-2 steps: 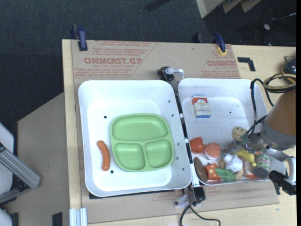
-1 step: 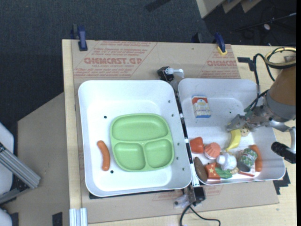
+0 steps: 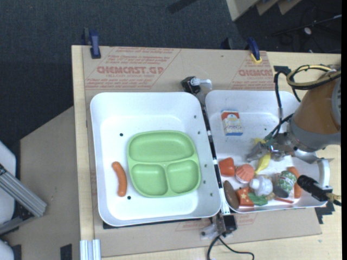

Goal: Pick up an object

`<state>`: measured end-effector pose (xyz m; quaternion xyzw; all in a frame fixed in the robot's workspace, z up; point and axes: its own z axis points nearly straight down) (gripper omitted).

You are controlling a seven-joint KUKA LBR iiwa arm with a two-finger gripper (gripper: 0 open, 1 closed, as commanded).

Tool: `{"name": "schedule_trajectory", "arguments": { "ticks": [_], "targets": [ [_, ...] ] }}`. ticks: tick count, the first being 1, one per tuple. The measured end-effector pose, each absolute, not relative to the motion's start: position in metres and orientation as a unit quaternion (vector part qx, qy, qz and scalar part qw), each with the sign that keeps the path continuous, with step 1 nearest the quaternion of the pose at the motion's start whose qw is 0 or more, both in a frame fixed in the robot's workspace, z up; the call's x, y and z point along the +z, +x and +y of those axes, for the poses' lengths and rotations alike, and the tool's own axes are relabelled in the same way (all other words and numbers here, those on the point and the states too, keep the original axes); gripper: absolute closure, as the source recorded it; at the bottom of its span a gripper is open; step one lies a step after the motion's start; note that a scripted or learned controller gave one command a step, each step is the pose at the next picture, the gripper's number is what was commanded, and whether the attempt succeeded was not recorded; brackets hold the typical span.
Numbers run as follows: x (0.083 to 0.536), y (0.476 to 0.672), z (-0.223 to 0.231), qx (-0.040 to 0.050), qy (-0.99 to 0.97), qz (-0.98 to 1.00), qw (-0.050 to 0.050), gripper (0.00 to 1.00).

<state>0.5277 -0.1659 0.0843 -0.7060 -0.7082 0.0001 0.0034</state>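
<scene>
My gripper [image 3: 264, 150] hangs low in the right bin [image 3: 244, 99], at the end of the grey wrist that reaches in from the right. It sits just above a small yellow banana [image 3: 263, 163], at the top of a pile of toy foods. The pile holds an orange-red piece [image 3: 226, 167], a pink round piece [image 3: 244, 173], a white piece [image 3: 262, 186], a red strawberry-like piece [image 3: 245, 197] and a carrot [image 3: 295, 179]. A small white and blue carton [image 3: 232, 123] stands apart, toward the bin's back.
The left bin [image 3: 103, 123] holds a green divided plate [image 3: 162, 164] and an orange sausage [image 3: 120, 179] beside it on the left. A black cable [image 3: 279, 99] loops over the right bin's back. Blue clamps [image 3: 94, 41] grip the board's far edge.
</scene>
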Motion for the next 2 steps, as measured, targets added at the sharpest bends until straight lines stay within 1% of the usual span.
{"name": "schedule_trajectory", "arguments": {
  "ticks": [1,2],
  "targets": [
    [0.095,0.529,-0.169,-0.0003,-0.707,-0.707,0.000,1.00],
    [0.191,0.548,-0.074,-0.0051,-0.703,-0.711,-0.003,1.00]
  ]
}}
